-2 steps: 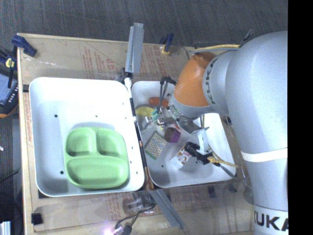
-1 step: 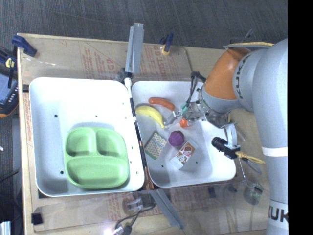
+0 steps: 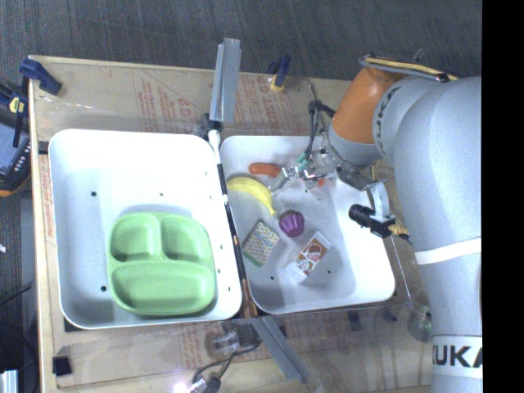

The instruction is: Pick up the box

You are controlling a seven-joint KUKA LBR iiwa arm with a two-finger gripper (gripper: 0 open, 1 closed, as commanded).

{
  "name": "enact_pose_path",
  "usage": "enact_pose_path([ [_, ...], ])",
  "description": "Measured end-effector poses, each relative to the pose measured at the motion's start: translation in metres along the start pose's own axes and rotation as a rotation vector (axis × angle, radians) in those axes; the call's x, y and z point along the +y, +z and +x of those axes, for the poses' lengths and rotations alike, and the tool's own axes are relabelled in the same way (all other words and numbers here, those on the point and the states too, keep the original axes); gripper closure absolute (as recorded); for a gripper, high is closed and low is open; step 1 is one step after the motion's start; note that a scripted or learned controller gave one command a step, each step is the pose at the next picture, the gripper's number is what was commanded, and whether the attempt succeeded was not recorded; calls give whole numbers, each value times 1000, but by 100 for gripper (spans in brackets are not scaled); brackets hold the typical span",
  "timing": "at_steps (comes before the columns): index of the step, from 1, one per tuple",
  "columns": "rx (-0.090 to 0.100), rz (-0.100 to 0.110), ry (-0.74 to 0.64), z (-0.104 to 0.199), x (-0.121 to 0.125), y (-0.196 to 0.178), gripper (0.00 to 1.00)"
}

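Two small flat boxes lie in the right bin [image 3: 368, 281]. One is white with a red picture [image 3: 309, 256], near the bin's middle. The other has a green checked pattern [image 3: 260, 242] and sits to its left, by the bin's left wall. My gripper [image 3: 296, 173] is over the far part of the right bin, next to an orange-red sausage-shaped thing [image 3: 264, 169]. It is well apart from both boxes and nothing shows in it.
A yellow banana [image 3: 252, 193] and a purple toy [image 3: 291, 223] lie between the gripper and the boxes. The left bin [image 3: 74, 219] holds a green divided tray [image 3: 161, 262]. The grey arm [image 3: 434, 162] covers the bench's right side.
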State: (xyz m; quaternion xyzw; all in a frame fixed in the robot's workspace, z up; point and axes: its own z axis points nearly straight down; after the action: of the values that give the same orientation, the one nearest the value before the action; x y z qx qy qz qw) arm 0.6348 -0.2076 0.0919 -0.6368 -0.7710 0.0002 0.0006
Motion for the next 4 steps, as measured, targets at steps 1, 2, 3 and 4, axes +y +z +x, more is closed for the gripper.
enact_pose_path([
  [1, 1, 1, -58, 13, -80, 0, 0],
  [2, 0, -1, -126, 3, -27, 0, 0],
  [3, 1, 1, -162, 14, -68, 0, 0],
  [4, 0, 1, -165, 14, -67, -10, 100],
])
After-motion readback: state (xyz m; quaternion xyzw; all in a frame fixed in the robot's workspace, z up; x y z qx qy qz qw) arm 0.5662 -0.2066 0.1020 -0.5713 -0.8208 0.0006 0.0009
